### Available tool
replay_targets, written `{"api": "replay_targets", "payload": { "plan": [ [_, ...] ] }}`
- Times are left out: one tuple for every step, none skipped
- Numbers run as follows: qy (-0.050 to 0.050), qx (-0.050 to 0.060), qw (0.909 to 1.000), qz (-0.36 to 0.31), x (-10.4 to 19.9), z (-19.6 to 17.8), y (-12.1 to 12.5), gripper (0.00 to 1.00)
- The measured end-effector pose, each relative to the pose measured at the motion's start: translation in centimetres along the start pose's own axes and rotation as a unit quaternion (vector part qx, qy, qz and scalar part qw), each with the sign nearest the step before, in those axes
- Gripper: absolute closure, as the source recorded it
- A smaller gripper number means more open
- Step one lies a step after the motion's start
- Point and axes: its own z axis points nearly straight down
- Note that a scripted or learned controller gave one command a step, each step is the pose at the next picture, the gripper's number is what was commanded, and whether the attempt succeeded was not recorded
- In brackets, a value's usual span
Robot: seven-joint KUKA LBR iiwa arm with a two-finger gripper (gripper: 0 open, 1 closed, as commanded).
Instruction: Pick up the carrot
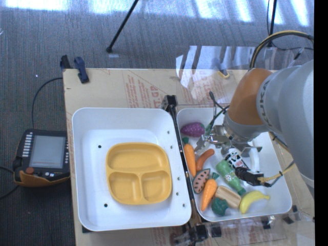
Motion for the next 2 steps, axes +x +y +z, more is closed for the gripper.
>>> {"api": "replay_targets", "payload": {
  "plan": [
    [0.005,0.002,0.9957,0.092,-0.4,0.1,-8.7,0.00],
    [0.006,-0.004,0.9987,0.050,11.4,-10.5,-11.1,0.00]
  ]
}}
